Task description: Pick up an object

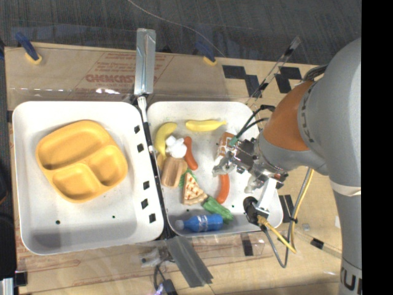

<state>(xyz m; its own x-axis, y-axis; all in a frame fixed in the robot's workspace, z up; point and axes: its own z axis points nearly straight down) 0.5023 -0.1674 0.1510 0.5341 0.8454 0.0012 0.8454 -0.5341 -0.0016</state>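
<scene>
White plastic bin (202,110) holds glossy toy food.

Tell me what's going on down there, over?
End effector low in the right bin, over toy food. Nearest piece: orange sausage, lying free on the bin floor. Pizza slice and green piece crowd close beside it.

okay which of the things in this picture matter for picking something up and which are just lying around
For the job: pincer; orange sausage beside it; banana; pizza slice; blue bottle; hot dog bun, all in the right bin.

Lying about: yellow divided tray in the left bin; cardboard under the bins; cables.
</scene>
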